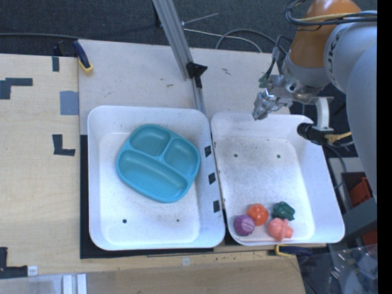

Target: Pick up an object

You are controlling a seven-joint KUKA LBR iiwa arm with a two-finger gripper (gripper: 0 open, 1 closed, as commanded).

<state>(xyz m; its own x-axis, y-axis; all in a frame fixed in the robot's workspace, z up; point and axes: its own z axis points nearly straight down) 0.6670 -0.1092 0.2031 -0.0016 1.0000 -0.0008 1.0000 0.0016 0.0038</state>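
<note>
Clustered at the right bin's (318, 182) five o'clock corner: purple toy (244, 226), orange toy (258, 213), pink toy (280, 228), green toy (283, 210). Hovering at twelve o'clock over its rim, claw (262, 111), pointed down; spread impossible to tell.

Blue plate (158, 162) in white bin (98, 164); orange (258, 213), purple (244, 225), pink (280, 228), green (283, 210) toys

Brightness: even and fairly bright, no deep dark patches on the counter (37, 164).
Source: diffuse, seemingly overhead; direction could not be told.
Shadows: soft and faint, a thin one under the blue plate (158, 162).
Glare: mild wash on the white bins (98, 164), and a highlight on the arm's orange band (318, 26).
Sharpness: slightly soft and grainy throughout; small toys (267, 219) lacked detail.
</note>
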